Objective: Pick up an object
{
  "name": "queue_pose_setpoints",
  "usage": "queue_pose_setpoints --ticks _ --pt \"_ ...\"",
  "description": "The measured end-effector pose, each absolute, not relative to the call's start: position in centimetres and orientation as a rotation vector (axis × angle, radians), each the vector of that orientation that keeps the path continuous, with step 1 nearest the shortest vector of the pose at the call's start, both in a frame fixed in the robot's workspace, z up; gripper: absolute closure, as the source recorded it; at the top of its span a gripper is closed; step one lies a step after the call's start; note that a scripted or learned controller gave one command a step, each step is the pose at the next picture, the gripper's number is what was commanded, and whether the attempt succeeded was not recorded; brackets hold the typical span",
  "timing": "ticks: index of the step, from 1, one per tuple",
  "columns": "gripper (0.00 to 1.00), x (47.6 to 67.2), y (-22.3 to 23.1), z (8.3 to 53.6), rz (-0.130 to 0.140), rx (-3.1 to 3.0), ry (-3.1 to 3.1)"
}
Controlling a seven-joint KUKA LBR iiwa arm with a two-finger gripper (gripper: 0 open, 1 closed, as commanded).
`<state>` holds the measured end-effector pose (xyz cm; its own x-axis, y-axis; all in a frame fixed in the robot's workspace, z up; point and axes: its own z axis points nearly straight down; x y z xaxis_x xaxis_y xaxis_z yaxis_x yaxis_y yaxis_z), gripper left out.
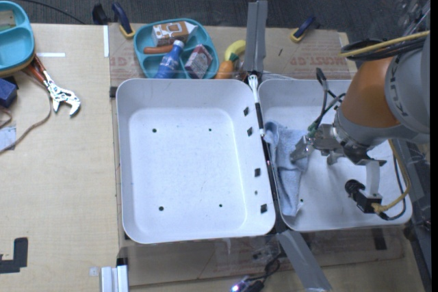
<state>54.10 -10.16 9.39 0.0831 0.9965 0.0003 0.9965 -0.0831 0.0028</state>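
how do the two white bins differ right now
The left bin shows a bare white floor with a few small dark marks; the right bin holds a crumpled grey-blue cloth along its left wall. The gripper hangs over the right bin, beside the cloth, while nothing reaches over the left bin. Both are shallow, white, with rounded corners, and they sit side by side.

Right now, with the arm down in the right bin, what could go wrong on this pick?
1. The crumpled pale blue cloth lies against the right white bin's left wall, so the end effector may bump the wall.
2. Limp cloth may slip or drag as it lifts.
3. A black cable loops beside the wrist and might snag.
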Motion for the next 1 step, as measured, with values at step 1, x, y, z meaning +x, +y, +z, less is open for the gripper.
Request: queue_pose_setpoints --ticks 1 --pt "0.0 53.78 -3.92 19.14 -0.002 2.308 2.131"
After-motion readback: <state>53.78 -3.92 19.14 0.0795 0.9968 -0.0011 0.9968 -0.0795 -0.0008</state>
